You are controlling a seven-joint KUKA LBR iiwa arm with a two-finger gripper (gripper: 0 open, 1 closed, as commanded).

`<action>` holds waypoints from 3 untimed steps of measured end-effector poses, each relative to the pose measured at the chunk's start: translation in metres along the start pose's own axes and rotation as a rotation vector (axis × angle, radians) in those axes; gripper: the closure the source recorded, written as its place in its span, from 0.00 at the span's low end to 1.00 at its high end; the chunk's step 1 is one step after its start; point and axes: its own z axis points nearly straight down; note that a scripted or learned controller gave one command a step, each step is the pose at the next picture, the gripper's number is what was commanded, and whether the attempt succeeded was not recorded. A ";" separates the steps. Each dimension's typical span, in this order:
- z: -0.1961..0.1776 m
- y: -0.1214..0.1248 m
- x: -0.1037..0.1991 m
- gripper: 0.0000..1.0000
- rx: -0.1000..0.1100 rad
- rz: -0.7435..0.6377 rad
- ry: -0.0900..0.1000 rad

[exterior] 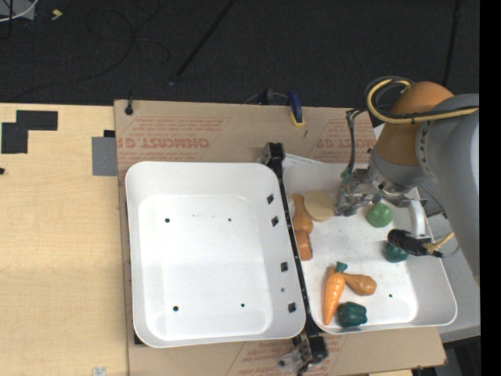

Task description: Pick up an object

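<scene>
In the right bin (409, 292), at its far end, the gripper (350, 202) hangs low over the white floor, at the end of the grey arm (450, 143) that reaches in from the right. Its tip sits between a pale round disc (319, 206) on its left and a small green ball (380, 215) on its right. Both are just beside it, and it is unclear whether it touches either. From this slanted view I cannot tell whether the gripper is spread or pressed together, and nothing can be seen pinched in it.

The disc lies against the far end of a tan, loaf-like piece (301, 225) that runs along the bin's left wall. Nearer the camera, well apart from the gripper, a carrot (334, 290) lies with its green top pointing to the far side. An orange-brown lump (362, 283) touches the carrot's right side, and a dark green pepper-like thing (352, 314) sits just beside the carrot's near tip, close to the bin's near rim.

The left bin (203, 257) stands alongside, joined to the right one by black clips (275, 157) on their shared edge. Both bins rest on a sheet of printed cardboard (203, 135), which lies on the pale wooden bench (55, 249).
</scene>
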 end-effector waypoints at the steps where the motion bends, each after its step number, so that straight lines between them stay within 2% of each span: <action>1: -0.132 0.002 -0.027 1.00 -0.014 0.001 -0.005; 2: -0.076 0.000 -0.026 1.00 0.002 0.000 0.000; 3: -0.087 0.000 -0.008 1.00 -0.002 -0.001 0.000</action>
